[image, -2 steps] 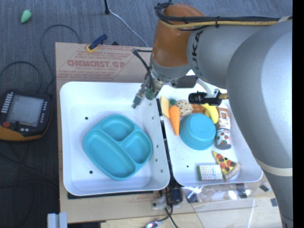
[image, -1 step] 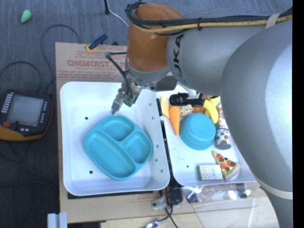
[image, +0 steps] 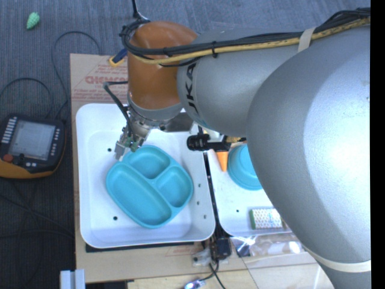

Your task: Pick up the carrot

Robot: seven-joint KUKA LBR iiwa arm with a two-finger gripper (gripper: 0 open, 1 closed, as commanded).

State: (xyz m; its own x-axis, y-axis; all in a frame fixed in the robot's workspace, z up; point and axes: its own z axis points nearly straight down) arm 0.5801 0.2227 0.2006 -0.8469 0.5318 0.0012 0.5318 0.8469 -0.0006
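The carrot (image: 222, 159) shows as a small orange piece in the right bin (image: 231, 212), just right of the divider and beside a blue bowl (image: 245, 168). My gripper (image: 126, 144) hangs over the left bin (image: 96, 179), at the upper left rim of a blue divided plate (image: 150, 185). The carrot lies well to the gripper's right, across the divider. The large grey arm hides much of the right bin.
A green-and-white speckled block (image: 265, 218) lies in the right bin's near part. A teach pendant (image: 29, 144) rests on the floor at the left. Cables run along the arm and across the floor. A small green object (image: 33, 20) lies on the carpet far left.
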